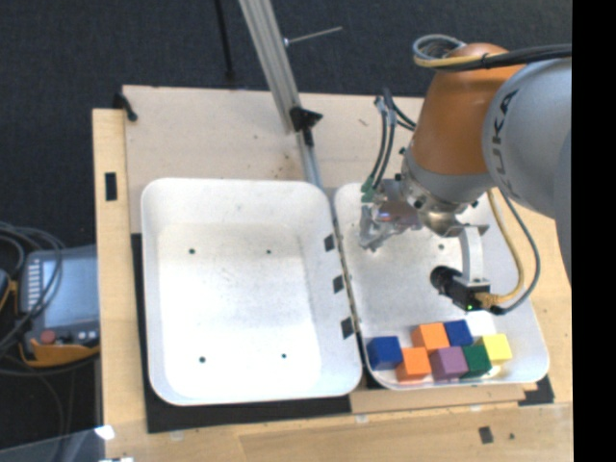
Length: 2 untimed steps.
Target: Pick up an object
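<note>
Several coloured blocks lie clustered at the near end of the right bin [404, 287]: a blue block [384, 351], two orange blocks [415, 362] [432, 336], a purple block [449, 362], a green block [475, 358], a second blue block [458, 332] and a yellow block [497, 346]. My gripper [373, 227] hangs over the far left part of the right bin, near the wall between the bins, well away from the blocks. Nothing shows between its fingers.
The left bin [241, 287] sits beside the right one. A slanted metal rail [274, 61] rises from behind the bins. A grey device with cables [53, 296] lies off the bench at left. A small black sensor [448, 282] hangs from the arm over the right bin.
</note>
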### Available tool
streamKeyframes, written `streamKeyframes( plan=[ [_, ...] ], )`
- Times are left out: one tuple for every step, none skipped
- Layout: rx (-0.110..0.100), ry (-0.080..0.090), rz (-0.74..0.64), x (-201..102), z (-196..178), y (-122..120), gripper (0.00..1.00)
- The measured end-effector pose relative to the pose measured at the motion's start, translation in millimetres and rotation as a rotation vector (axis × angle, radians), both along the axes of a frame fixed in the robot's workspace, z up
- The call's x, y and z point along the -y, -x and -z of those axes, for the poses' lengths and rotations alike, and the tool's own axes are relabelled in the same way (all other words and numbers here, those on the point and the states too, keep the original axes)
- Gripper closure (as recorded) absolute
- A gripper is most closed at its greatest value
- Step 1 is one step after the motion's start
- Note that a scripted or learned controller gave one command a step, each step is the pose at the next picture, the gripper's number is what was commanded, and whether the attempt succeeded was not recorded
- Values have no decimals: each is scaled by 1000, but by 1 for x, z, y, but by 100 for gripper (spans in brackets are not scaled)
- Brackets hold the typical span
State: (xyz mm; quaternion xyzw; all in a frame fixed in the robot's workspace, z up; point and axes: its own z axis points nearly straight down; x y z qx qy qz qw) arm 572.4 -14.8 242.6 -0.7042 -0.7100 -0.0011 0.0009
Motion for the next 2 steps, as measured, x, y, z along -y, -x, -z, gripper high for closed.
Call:
streamKeyframes(
  plan=[
    [-1, 2, 2, -44, 4, 25, 100],
    [-2, 2, 2, -96, 11, 46, 100]
  ],
)
